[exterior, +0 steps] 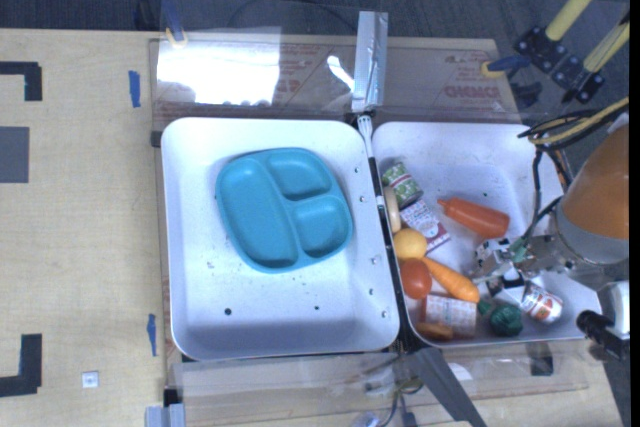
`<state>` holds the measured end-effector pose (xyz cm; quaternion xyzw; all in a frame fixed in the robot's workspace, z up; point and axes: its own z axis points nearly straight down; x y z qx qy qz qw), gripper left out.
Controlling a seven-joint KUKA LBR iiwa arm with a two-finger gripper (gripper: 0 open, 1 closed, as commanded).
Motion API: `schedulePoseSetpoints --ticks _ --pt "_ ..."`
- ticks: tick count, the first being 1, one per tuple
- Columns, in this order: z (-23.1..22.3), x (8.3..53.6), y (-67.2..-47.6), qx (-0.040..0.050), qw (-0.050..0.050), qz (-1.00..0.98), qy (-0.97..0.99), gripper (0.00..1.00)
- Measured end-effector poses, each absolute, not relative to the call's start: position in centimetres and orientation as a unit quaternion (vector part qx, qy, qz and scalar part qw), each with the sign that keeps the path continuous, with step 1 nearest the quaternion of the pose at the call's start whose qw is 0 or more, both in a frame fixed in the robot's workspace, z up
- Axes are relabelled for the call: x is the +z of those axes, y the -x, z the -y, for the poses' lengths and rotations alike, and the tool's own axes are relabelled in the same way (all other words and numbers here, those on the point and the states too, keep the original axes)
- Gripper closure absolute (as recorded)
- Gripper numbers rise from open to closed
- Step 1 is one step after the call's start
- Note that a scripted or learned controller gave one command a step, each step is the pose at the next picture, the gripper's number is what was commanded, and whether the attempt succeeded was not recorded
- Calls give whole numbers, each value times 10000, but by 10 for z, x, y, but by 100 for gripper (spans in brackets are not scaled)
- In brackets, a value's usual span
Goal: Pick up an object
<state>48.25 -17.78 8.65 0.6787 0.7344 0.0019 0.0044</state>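
Hovering my two-finger gripper [503, 260] low over the right-hand shallow white bin [500, 145]; its grip state I cannot tell, so nothing looks lifted.

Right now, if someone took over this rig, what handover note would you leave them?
Gripper: low in the right bin, among the items; whether it is open or shut cannot be told, and no grasp is visible.
Right bin holds the toy food: carrot, red sausage-like piece, yellow lemon, tomato, green piece, small packets.
Left bin holds a blue divided plate.
Done: approach only.
Left: secure one object and lift it.
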Motion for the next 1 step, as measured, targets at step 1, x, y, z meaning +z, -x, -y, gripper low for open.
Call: schedulePoseSetpoints --ticks 1 --pt "177 96 -484 34 49 -7339 -6793 100"
